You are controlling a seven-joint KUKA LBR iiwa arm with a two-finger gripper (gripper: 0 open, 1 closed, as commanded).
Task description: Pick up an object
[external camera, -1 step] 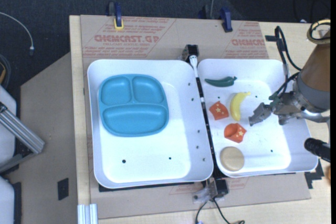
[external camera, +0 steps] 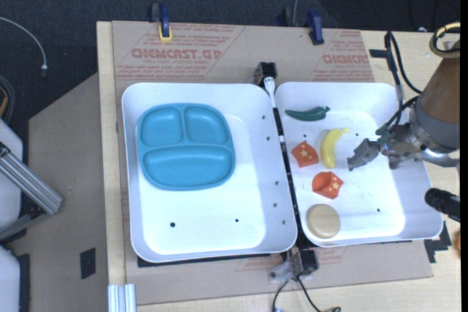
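Gripper (external camera: 363,155) sits low over the right bin (external camera: 380,95), reaching in from the bin's right side. Fingers point toward the bin's middle. Whether they are spread or closed: cannot tell, the tip reads as 1 dark grey mass. Nothing is visible between them.

All positions below are given relative to the right bin.

Yellow banana (external camera: 333,145): centre of the bin, just beside the gripper tip on its left, apparently a narrow gap, contact not confirmed. Red strawberry-like piece (external camera: 305,153): left of the banana, touching or nearly so. Second red piece (external camera: 327,185) with a small yellow mark on top: below the banana, toward the bin's front. Round beige object (external camera: 323,221): front of the bin, near the front rim. Dark green pepper (external camera: 308,113): back of the bin, lying flat, beyond the banana.

Left bin (external camera: 201,241): adjoins the right bin along its left wall. It holds a blue divided plate (external camera: 186,146) with 3 compartments, in the half far from the right bin.

Bench board (external camera: 117,55): under both bins. Printed in red behind the left bin: "CHEMCAST GP". The same print repeats behind the right bin, partly cut off by the bin rim. 2 blue clamps (external camera: 161,17) grip the board's back edge.
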